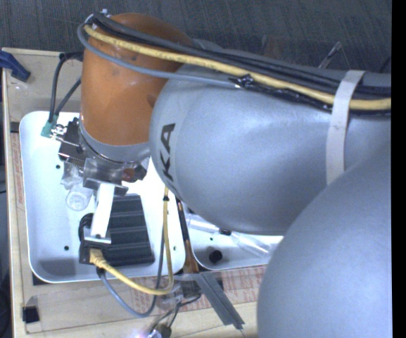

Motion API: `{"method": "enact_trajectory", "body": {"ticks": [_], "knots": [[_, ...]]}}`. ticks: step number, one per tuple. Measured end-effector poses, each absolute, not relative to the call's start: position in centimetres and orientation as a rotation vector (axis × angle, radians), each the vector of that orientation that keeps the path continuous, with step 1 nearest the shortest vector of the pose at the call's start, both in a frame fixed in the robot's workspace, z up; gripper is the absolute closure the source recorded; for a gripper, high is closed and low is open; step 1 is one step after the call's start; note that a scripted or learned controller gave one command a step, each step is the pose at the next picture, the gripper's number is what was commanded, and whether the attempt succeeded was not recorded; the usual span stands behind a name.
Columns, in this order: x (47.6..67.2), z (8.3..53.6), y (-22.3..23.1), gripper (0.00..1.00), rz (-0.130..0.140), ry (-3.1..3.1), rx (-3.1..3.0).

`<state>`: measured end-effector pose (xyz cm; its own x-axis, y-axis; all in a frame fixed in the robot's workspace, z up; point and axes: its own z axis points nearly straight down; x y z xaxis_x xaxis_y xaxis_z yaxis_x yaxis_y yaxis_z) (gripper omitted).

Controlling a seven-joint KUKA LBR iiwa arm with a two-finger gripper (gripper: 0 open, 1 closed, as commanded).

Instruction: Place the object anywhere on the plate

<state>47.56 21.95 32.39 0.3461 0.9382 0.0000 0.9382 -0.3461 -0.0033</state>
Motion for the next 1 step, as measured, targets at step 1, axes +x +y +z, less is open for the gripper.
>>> {"method": "enact_trajectory", "body": {"ticks": [1], "knots": [[47.52,26.11,13.93,1.00,0.011,-1.728,-2.621]]}}
